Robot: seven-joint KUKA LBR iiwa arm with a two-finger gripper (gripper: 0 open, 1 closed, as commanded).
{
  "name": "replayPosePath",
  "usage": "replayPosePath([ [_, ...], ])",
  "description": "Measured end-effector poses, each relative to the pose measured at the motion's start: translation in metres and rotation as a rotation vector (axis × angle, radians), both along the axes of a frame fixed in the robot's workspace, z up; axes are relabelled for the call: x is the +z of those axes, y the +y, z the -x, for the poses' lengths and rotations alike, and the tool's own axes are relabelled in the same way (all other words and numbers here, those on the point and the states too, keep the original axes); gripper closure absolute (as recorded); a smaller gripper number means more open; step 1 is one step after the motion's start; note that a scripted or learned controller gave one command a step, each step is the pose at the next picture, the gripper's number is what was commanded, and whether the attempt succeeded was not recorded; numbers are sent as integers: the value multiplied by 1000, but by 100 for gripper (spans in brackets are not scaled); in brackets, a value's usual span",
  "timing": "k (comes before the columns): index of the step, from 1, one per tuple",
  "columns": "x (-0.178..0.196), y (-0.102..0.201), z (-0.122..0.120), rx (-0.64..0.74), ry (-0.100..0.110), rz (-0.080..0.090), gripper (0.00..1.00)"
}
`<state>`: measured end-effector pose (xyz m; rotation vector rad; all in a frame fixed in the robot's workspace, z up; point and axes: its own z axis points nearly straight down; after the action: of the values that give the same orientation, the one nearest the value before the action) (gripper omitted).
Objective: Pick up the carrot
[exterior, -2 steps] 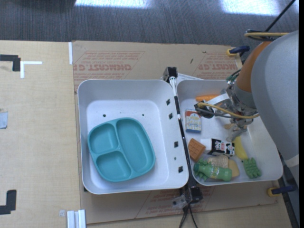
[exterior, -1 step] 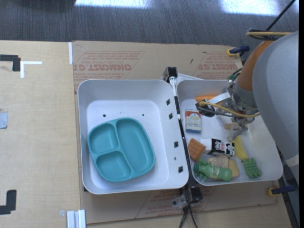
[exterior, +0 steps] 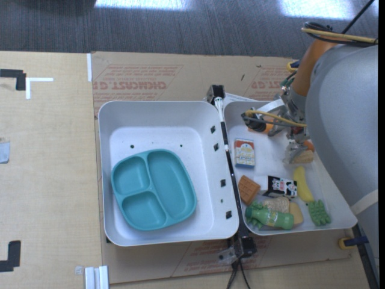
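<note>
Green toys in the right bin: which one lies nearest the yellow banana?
The small green piece in the right bin's near right corner, just below the banana. The larger green toy lies further left.

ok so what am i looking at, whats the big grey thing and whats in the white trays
One camera looks down at a slant on a bench. The grey shape at the right is a robot arm; its gripper hangs over the right bin. That bin holds toy foods: a banana, a small box, green pieces. An orange bit by the gripper may be the carrot. The left bin holds a teal divided plate. Whether the gripper holds anything, I can't tell.
</note>
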<state>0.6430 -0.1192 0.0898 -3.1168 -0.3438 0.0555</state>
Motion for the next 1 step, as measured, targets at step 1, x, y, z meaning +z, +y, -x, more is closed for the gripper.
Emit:
replayPosePath([
  [1,-1,9,2,-11,-7,0,0],
])
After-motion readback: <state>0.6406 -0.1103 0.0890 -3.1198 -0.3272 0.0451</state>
